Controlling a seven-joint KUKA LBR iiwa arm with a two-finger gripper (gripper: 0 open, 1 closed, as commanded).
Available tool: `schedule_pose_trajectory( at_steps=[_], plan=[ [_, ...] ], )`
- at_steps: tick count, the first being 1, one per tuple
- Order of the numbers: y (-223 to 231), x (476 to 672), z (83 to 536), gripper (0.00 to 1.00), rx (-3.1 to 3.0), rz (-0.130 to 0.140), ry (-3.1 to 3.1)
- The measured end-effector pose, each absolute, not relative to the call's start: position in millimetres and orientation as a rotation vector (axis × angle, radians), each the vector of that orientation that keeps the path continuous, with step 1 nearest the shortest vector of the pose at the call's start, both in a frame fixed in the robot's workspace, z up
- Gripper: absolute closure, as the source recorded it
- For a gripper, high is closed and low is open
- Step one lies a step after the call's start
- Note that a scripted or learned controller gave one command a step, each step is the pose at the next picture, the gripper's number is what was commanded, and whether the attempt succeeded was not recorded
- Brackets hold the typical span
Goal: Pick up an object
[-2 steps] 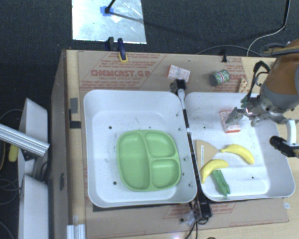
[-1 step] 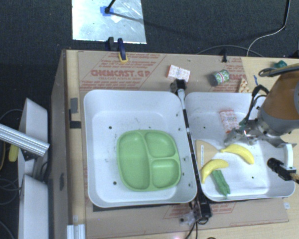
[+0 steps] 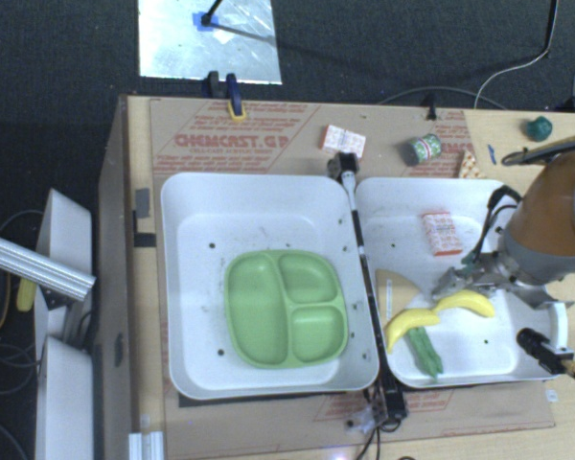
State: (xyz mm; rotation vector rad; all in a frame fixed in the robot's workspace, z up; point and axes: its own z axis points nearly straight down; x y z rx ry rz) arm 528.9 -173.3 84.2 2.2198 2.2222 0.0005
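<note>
Two white bins on your bench; gripper [image 3: 452,283] state unclear.
Grip the light, curved, slippery banana [image 3: 465,303] mid-body.

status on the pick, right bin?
Claw low in right bin, by yellow banana. Nothing seen gripped. Second banana and green piece lie close alongside.

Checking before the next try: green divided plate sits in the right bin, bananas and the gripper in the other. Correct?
Not quite. The camera view shows the green divided plate in the left bin; the bananas and gripper are in the right bin.
</note>
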Motion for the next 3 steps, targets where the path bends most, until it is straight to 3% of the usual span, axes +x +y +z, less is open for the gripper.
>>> schedule_pose_trajectory(
  at_steps=[1, 2, 3],
  plan=[
    [-173.2, 530.2, 95.1, 1.00, 2.216, 0.004, 2.221],
    [-173.2, 530.1, 94.9, 0.00, 2.217, 0.004, 2.221],
    [-174.9, 491.9, 86.0, 0.00, 2.220, 0.000, 2.222]
  ],
)
